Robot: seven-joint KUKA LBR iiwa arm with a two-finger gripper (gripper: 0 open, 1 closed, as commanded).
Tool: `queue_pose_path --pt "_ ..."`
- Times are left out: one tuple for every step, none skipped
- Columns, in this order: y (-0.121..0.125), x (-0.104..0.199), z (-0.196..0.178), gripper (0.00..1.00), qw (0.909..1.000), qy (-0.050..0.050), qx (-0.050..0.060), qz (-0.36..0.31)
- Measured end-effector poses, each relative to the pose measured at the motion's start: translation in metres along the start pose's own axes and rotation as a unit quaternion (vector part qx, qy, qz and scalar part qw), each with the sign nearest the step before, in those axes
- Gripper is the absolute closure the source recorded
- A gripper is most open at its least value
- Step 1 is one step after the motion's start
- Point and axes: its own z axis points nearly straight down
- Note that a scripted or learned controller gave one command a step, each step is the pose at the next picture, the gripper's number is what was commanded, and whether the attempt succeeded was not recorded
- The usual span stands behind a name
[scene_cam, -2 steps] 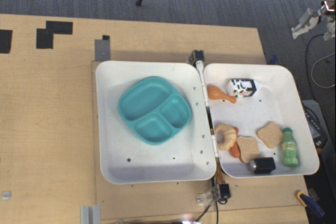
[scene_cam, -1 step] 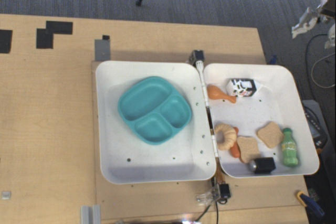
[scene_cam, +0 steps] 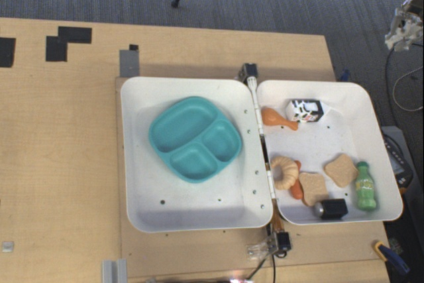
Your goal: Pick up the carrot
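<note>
Carrot (scene_cam: 297, 191) comes first, and I think it is the dark orange stick in the right bin (scene_cam: 371, 109), near the wall it shares with the left bin (scene_cam: 132, 142) and closer to the near edge than the far one. A round bun (scene_cam: 285, 172) with a hole lies partly over it, and a piece of toast (scene_cam: 313, 186) touches its other side, so little of it shows. Its long side seems to run from the far edge toward the near edge, leaning a bit. One end pokes out by the near edge, between bun and toast. I cannot tell which end is the thin tip. How far open my claw is, and whether it has hold of anything, I cannot tell. To do this well, I think I should come straight down over the end that pokes out and turn my claw so it closes across the thin way, not along the stick. I should stay off the bun and the toast, or I may grab them too. There is another orange thing (scene_cam: 277, 118) near the far edge, fat with a thin tail. It looks more like a chicken leg, so I should not mix them up.
</note>
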Motion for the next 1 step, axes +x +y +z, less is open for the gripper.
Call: queue_pose_path --pt "0.0 0.0004 0.0003 0.0 1.0 0.0 0.0 -0.001"
